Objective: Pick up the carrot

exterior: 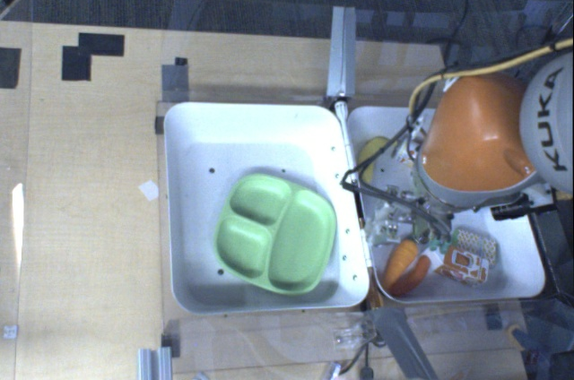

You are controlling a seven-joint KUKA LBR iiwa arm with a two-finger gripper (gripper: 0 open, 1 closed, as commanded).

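An orange carrot (400, 260) lies near the front left corner of the right bin (531, 275). A reddish sausage-like piece (412, 277) lies against its right side. My gripper (405, 230) hangs just above the carrot's upper end, under the arm's orange band (473, 136). The wrist and cables hide most of the fingers, so how they stand around the carrot is unclear.
The left bin (193, 145) holds a green divided plate (276, 233). In the right bin a printed packet (465, 259) lies right of the carrot, and a yellow-green item (371, 149) peeks out near the bin's back left. A metal divider post (341, 56) stands between the bins.
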